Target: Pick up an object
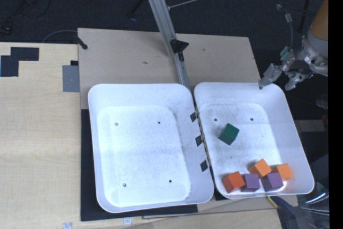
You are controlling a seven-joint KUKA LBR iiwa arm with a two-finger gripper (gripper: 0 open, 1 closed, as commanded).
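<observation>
In the right bin (278,98) a green cube (229,133) lies near the middle. Along its front edge sits a cluster of cubes: an orange one (233,181), a purple one (251,182), another orange (262,167), a second purple (273,181) and an orange one (284,171). My gripper (280,78) hovers over the back right corner of that bin, well away from the cubes. Its fingers are spread apart with nothing between them.
The left bin (140,145) lies beside the right one. A slanted metal rail (163,23) runs from the top down to the gap between the bins. The arm's wrist (316,51) enters from the right edge.
</observation>
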